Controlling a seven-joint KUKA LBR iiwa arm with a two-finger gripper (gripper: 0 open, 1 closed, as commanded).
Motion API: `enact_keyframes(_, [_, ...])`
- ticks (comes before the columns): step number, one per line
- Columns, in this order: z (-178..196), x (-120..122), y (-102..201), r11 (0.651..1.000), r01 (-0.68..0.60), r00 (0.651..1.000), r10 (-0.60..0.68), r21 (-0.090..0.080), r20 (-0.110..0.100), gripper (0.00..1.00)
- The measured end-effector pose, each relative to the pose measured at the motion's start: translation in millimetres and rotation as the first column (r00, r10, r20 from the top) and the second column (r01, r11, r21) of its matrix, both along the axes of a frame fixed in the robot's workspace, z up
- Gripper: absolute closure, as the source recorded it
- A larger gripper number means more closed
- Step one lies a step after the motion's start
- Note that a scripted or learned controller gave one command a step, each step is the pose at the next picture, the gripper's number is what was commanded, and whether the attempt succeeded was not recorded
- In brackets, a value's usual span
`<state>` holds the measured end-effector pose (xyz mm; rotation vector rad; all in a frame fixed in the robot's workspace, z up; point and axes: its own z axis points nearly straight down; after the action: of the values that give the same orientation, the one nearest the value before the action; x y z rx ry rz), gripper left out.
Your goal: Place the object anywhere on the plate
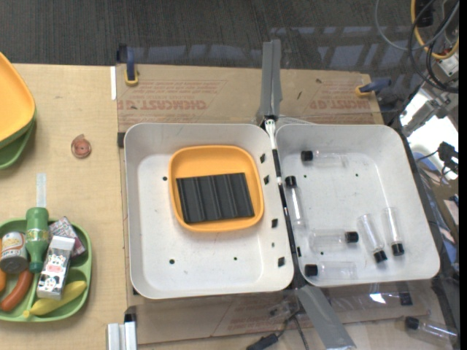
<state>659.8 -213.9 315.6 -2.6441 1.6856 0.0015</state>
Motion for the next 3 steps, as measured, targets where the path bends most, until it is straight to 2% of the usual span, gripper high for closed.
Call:
enact_keyframes(1, [26.9,-2.5,5.8,0.944,-0.331,0.944,0.331,-0.002,0.001,0.0])
enact_keyframes(2, [-19.6,0.1,-1.3,0.88,-0.475,0.88,0.475,-0.002,0.0,0.0])
enact_keyframes(3, [-27.6,0.1,-5.4,0.729,-0.684,0.729,0.684,-0.003,0.002,0.0])
